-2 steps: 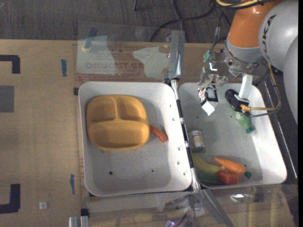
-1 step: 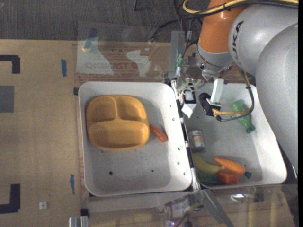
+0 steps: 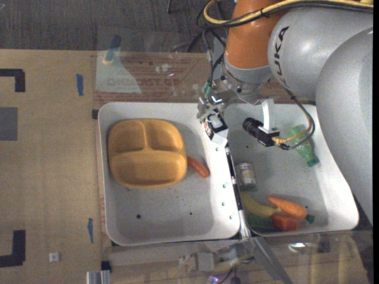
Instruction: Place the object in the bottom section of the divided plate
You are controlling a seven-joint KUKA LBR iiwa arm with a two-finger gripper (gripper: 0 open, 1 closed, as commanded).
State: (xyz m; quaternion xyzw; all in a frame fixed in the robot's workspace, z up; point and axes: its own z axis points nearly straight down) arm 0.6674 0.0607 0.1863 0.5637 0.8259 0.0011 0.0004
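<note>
Gripper [image 3: 212, 118] hung over the wall between the bins, nothing visibly held; its opening could not be judged. One small carrot [image 3: 198, 167] lay in the left bin [image 3: 172, 220], touching the yellow plate [image 3: 146, 151].

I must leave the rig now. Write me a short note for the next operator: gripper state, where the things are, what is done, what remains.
Gripper: above the wall between the two bins, near their top edge; nothing is seen between its fingers, and open or shut is not clear.
Divided plate: in the left bin, all sections bare.
Small carrot: on the left bin floor, against the plate's right edge.
Right bin: a can, a green bottle, a banana, a larger carrot.
Done: nothing placed yet.
Left: pick the object and set it in the plate's bottom section.
</note>
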